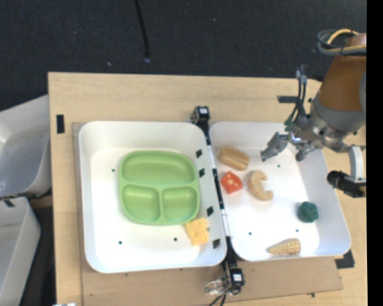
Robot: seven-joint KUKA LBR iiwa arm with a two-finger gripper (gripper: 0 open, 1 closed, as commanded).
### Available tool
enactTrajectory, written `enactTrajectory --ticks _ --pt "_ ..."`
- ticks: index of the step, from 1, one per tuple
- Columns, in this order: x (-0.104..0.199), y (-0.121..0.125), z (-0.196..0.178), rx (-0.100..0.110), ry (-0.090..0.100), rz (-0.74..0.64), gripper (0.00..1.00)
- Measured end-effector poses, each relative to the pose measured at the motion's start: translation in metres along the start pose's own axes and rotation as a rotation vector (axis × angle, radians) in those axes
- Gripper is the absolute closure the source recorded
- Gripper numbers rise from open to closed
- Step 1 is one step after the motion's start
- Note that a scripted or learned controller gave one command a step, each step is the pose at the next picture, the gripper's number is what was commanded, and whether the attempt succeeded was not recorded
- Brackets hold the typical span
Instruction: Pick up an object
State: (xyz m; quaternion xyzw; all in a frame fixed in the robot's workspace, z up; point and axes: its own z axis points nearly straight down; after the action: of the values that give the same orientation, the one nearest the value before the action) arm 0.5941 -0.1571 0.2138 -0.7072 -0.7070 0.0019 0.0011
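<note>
— What sort of place is this?

— A robotics lab, by the look of it. A plain wooden table (147, 94) stands on dark carpet (83, 24), and a black cable (140, 21) trails across that floor toward the table's far edge.

— Anything else besides the floor?

— Two shallow white bins (102, 139) sit side by side, joined by black clips (200, 114) at the seam. In them lie toy foods: a plastic croissant (260, 185), a corn cob (284, 247), a green divided plate (159, 187).

— And the machine?

— An industrial arm (338, 101), grey and orange, reaches over the table's right edge. White tubs (13, 158) wait off the left edge.
</note>
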Motion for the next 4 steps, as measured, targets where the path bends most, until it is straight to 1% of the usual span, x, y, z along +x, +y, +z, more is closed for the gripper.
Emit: enactTrajectory --ticks 1,2,3,4 --pt "-0.001 0.003 0.043 -0.002 -0.001 0.002 0.00" --pt "-0.011 0.008 0.099 -0.001 -0.001 0.001 0.00" --pt "-0.012 0.009 0.084 -0.008 -0.001 0.004 1.00" --pt "-0.016 0.008 0.041 -0.009 0.000 0.005 1.00"
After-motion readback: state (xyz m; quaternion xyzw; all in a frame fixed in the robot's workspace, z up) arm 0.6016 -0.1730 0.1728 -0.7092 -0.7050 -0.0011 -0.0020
